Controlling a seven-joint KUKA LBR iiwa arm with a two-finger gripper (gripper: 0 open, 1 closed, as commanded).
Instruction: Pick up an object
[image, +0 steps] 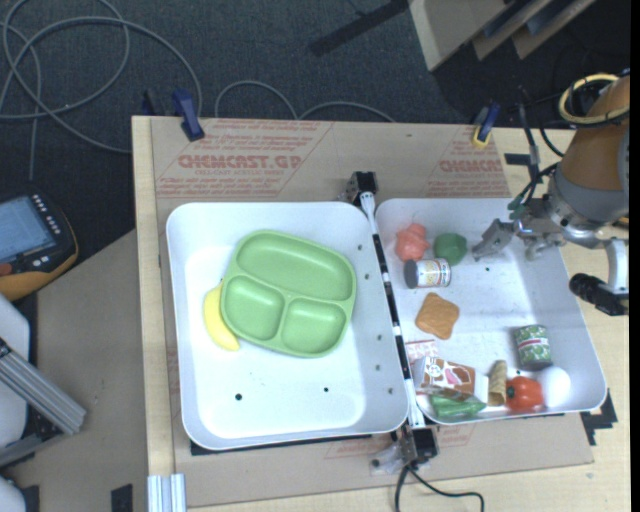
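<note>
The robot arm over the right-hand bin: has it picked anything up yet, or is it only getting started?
Nothing looks picked up yet. The gripper hangs over the far part of the right bin with nothing visibly between its fingers. The nearest items, a green ball, a pink piece and a small jar, all lie in the bin. Reaching down, grasping and lifting one are all left to do.

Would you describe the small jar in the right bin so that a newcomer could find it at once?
Look in the right bin, at its left side beside the divider between the bins. The small jar lies on its side just below the pink-red lump and the green ball. It alone has a pale label and a dark cap.
</note>
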